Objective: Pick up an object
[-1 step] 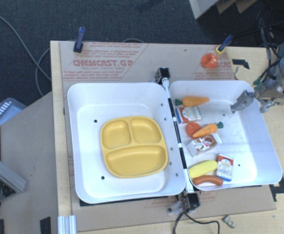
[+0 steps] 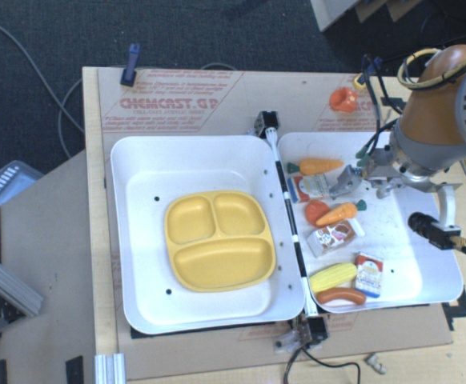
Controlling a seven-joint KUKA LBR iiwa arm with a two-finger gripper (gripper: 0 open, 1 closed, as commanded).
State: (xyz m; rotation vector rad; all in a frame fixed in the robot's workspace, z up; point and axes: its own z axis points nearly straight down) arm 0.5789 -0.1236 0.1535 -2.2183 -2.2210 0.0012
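Dark carpet surrounds my bench (image 2: pixel 209 94), where two white bins sit side by side. I see a yellow tray (image 2: pixel 218 240) lying flat in the left bin (image 2: pixel 137 214). My gripper (image 2: pixel 351 180) hangs over the far part of the right bin (image 2: pixel 425 286), above a foil packet (image 2: pixel 317 186), but I cannot tell how it is set. Carrots (image 2: pixel 333 213), corn (image 2: pixel 332 276), a sausage (image 2: pixel 341 297) and a small carton (image 2: pixel 369 277) lie nearer in that bin.
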